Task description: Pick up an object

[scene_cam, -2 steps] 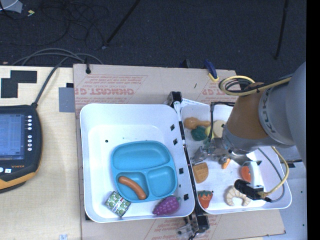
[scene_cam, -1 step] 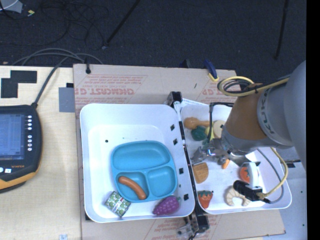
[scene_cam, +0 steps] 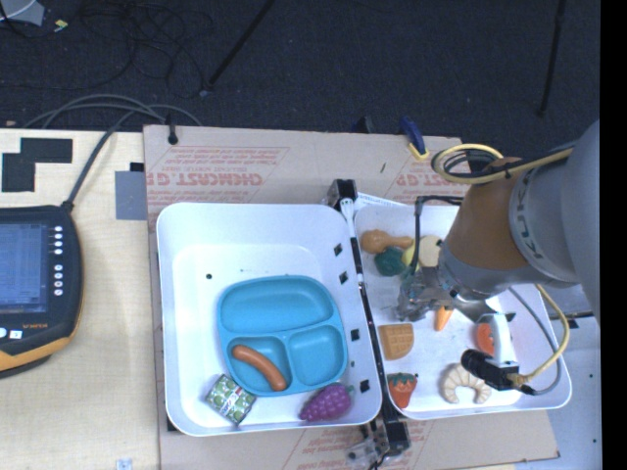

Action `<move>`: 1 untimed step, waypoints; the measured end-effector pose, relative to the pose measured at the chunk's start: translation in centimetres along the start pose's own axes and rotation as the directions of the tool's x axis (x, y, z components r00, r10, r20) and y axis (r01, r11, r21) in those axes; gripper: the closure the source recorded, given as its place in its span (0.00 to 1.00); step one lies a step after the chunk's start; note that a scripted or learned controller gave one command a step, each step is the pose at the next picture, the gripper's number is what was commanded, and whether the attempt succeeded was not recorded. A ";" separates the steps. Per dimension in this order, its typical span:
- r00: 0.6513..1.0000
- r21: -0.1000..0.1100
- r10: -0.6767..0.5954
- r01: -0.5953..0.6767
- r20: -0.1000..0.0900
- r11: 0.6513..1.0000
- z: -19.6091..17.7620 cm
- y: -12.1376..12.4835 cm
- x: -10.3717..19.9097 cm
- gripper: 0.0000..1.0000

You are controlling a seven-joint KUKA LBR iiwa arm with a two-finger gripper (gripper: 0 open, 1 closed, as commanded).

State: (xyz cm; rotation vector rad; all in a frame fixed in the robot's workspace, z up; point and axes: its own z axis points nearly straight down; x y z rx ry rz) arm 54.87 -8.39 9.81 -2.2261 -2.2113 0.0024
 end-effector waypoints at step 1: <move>1.000 -0.009 -0.014 0.014 -0.002 1.000 -9.5 -0.7 7.4 1.00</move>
